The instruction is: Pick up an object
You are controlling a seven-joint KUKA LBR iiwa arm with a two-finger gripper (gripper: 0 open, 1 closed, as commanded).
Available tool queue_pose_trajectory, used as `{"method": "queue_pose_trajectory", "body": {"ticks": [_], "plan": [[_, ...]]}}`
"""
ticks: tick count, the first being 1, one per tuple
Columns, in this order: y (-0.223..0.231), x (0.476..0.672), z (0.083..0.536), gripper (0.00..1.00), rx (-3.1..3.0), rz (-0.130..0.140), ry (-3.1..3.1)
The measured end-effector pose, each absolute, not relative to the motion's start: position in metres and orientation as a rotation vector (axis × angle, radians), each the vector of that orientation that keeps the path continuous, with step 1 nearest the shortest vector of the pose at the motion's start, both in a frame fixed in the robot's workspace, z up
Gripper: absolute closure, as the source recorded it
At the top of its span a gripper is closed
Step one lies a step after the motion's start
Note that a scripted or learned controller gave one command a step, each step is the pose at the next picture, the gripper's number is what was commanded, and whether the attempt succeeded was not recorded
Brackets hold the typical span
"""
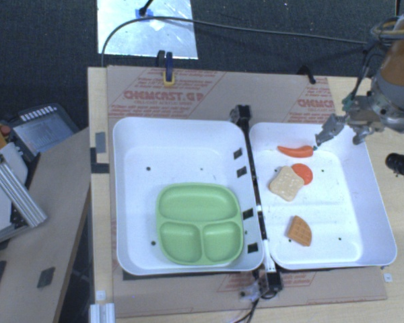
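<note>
In the right bin (pixel 363 200) lie an orange-red chili-shaped piece (pixel 295 151), a beige toast slice (pixel 285 183) with a red round slice (pixel 303 173) tucked behind it, and a brown waffle-like piece (pixel 299 231). My gripper (pixel 341 132) hangs over the bin's far right part, just right of the chili piece. Its two fingers are spread apart with nothing between them. The grey arm with the orange band reaches in from the upper right.
The left bin (pixel 141 153) holds a green three-compartment plate (pixel 199 222). A black divider strip (pixel 250 180) runs between the bins. A cable arcs over the back of the bench, and a grey device (pixel 40 130) sits at the far left.
</note>
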State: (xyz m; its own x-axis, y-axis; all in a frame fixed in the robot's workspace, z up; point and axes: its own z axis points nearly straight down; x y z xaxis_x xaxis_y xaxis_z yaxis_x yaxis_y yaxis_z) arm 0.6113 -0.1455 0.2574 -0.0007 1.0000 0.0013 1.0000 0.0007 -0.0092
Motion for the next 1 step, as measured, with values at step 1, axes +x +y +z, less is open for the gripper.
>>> {"method": "queue_pose_trajectory", "body": {"ticks": [1], "plan": [[-0.1452,0.6133,0.2639,0.0,-2.219,-0.001,-2.225]]}}
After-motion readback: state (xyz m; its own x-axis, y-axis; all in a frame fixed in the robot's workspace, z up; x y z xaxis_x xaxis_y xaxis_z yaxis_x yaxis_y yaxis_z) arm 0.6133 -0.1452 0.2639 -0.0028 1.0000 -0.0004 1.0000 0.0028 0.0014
